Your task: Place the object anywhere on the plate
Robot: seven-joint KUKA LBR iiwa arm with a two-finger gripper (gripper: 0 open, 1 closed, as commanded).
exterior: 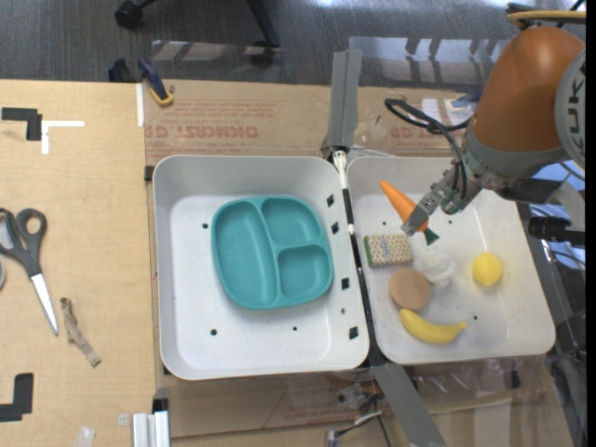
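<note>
Nearest the front edge, the right bin (510, 317) holds a banana (433, 328) lying along its front wall, with a brown round piece (410, 289) just behind it and a crumpled white lump (436, 266) touching that piece. A lemon (487, 269) sits apart toward the right wall with bare floor around it. A speckled sponge-like block (388, 249) lies close to the divider between the bins. Behind it lies the carrot (396, 198), slanted, its tip pointing to the far left corner. The gripper (424, 220) is down at the carrot's near end, touching or just over it; whether it is closed on the carrot cannot be told. The left bin (160, 277) holds the teal three-part plate (273, 251) near its middle, with open white floor on every side. Scissors (33, 254) lie on the bench at far left. Farther back, the cardboard (242, 119) carries red print, mirrored and unreadable. The arm (531, 91) shows letters cut by the frame edge.
</note>
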